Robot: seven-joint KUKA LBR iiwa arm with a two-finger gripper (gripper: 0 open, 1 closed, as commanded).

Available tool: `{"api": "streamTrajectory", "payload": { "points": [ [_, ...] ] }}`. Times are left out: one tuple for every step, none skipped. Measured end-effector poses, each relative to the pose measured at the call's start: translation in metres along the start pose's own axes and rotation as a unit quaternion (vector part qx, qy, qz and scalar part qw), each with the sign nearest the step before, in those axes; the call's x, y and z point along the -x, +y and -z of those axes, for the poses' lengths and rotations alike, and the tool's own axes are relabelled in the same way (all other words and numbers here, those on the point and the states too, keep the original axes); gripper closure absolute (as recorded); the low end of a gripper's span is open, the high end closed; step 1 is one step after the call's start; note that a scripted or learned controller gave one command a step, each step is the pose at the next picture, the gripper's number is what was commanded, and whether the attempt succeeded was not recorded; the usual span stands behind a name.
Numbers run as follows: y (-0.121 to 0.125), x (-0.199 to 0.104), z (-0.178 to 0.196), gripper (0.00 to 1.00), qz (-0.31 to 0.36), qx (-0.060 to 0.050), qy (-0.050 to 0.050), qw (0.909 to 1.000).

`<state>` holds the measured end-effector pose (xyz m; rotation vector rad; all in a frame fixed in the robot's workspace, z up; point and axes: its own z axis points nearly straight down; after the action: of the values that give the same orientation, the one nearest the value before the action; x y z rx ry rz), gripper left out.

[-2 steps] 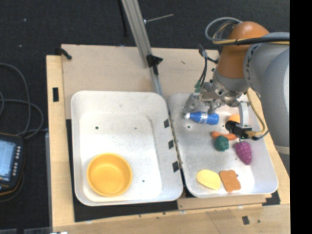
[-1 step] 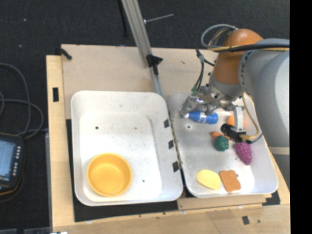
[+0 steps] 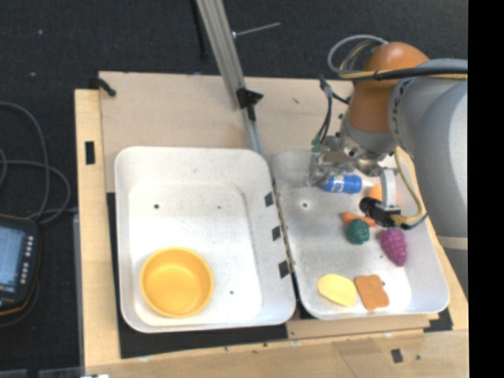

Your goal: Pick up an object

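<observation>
My gripper (image 3: 329, 166) is low over the far end of the right bin (image 3: 315, 227), under the orange-banded wrist. A blue and white bottle (image 3: 343, 183) lies on its side right beneath and beside the gripper; whether they touch is unclear. Nearer the camera in the same bin lie a green round piece (image 3: 358, 232), a small orange piece (image 3: 351, 217), a purple grape bunch (image 3: 394, 246), a yellow lump (image 3: 337, 290) and an orange-brown slab (image 3: 372, 291).
A yellow bowl (image 3: 177, 280) sits in the near left corner of the left bin (image 3: 197, 179). A metal pole (image 3: 224, 46) slants up from the bench behind the bins. A black clip with cable (image 3: 379, 209) hangs by the arm.
</observation>
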<state>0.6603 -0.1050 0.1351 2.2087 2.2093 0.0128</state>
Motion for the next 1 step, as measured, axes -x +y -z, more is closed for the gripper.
{"api": "streamTrajectory", "payload": {
  "points": [
    [0.0081,0.0025,0.0641,1.0,0.001,-0.005,0.003,1.0]
  ]
}}
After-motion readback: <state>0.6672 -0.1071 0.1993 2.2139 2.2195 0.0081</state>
